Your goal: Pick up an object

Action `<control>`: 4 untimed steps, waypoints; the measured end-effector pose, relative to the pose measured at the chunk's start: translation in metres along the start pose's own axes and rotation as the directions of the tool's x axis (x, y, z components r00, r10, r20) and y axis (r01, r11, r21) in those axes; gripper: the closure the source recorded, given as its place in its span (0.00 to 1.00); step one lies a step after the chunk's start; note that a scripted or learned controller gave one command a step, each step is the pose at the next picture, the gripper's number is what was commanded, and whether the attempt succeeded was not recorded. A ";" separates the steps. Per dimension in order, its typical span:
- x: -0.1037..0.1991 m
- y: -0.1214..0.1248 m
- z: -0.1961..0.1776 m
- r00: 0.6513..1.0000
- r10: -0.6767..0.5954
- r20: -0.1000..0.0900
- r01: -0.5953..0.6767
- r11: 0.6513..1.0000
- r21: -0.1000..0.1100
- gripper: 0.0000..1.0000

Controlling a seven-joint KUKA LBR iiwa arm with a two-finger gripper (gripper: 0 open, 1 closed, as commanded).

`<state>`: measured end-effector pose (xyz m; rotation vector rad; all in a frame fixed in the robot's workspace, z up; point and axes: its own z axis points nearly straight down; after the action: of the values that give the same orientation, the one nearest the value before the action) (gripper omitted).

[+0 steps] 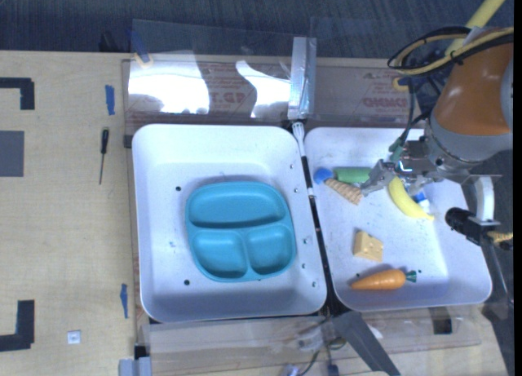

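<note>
The worktop (57, 227) is pale wood and carries two shallow white bins side by side. The left bin (155, 162) holds a blue divided tray (240, 230) with one long compartment at the far side and two smaller ones at the near side. The right bin (465, 285) holds several toy foods. A yellow banana (407, 200) lies slanted in the far right part of it. A green piece (353, 176), perhaps a cucumber or pepper, lies near the bin's far left corner, with a small blue thing (323, 176) touching its left end. Just in front of these sits a tan, ridged cone-like piece (346, 192). A yellow cheese wedge (368, 245) lies near the bin's middle, well apart from the rest, and an orange carrot (380, 280) with a green tip lies along the near wall.

The grey arm with its orange band (481, 93) reaches in from the right, and the gripper (390, 175) hangs low over the far part of the right bin, between the green piece and the upper end of the banana. Whether its fingers are spread or closed cannot be told from this angle, and nothing is seen clearly clamped between them. A clear plastic sheet (212, 81) stands behind the left bin, catching glare.
</note>
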<state>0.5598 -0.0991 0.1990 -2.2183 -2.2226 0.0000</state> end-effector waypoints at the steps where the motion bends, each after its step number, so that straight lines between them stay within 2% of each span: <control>1: 0.001 0.001 -0.010 1.000 0.000 0.000 0.000 1.000 -0.003 1.00; 2: 0.000 0.001 -0.010 1.000 0.000 0.000 0.000 1.000 -0.002 0.00; 3: -0.048 -0.018 0.111 0.998 0.060 0.002 -0.060 0.998 -0.008 0.00; 4: -0.076 0.031 0.112 0.997 -0.079 0.002 0.079 0.997 -0.005 0.00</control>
<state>0.5913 -0.1745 0.0865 -2.1321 -2.3127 -0.0042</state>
